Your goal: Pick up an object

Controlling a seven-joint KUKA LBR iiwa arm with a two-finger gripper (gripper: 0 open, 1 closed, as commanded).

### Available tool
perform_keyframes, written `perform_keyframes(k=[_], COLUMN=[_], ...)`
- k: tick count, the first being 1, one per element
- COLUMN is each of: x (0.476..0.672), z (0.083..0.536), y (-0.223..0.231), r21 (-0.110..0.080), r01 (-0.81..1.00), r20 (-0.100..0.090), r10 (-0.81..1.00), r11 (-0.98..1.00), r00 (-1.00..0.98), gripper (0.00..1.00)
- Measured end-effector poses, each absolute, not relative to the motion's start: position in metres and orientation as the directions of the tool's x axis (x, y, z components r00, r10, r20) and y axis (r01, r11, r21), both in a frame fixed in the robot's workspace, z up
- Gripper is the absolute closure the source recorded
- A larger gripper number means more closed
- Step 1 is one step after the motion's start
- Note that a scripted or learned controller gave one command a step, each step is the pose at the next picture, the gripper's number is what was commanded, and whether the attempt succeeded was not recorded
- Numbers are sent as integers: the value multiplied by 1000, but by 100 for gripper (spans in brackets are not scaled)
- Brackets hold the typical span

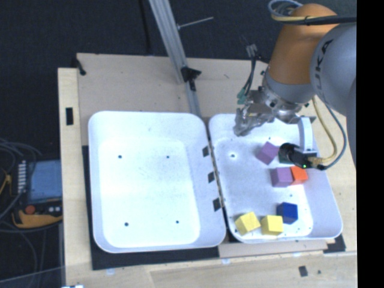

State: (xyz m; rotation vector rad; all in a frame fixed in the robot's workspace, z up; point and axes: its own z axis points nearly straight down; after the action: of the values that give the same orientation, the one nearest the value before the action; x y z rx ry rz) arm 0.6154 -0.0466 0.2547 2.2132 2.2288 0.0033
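At the near edge of the right white bin point(243, 188) two yellow blocks lie side by side, the left yellow block point(247, 222) turned a little askew and the right yellow block point(272, 224) just beside it, almost touching. Slightly farther in and to the right of them sits a blue block point(288, 212), close to the right yellow block but apart from it. Farther back, near the middle of the bin's right half, a purple block point(281, 176) and an orange block point(299, 174) stand pressed against each other, the orange one on the right. Beyond these a second purple block point(267, 152) rests tilted, turned corner-on and separate from the pair. The left white bin point(144, 185) lies alongside, its long edge against the right bin, with small black clips point(210, 176) along the seam between them. Both bins rest on the pale tabletop point(138, 83). At the far left corner of the right bin the pincer point(242, 127) hangs low over the bin's floor, near the tilted purple block yet clear of it and well apart from the other blocks; whether it is open or closed cannot be told from this angle. Above it the arm point(300, 47) rises to the right with its orange band. Farther back a slanted metal rail point(171, 41) runs from the seam of the bins toward the far edge.
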Motion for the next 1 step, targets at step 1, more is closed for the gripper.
perform_keyframes(k=[1], x=[623], z=[241], y=[7], r21=[-2], r01=[1000], r20=[1], r10=[1000], r11=[7], r00=[-7], gripper=[100])
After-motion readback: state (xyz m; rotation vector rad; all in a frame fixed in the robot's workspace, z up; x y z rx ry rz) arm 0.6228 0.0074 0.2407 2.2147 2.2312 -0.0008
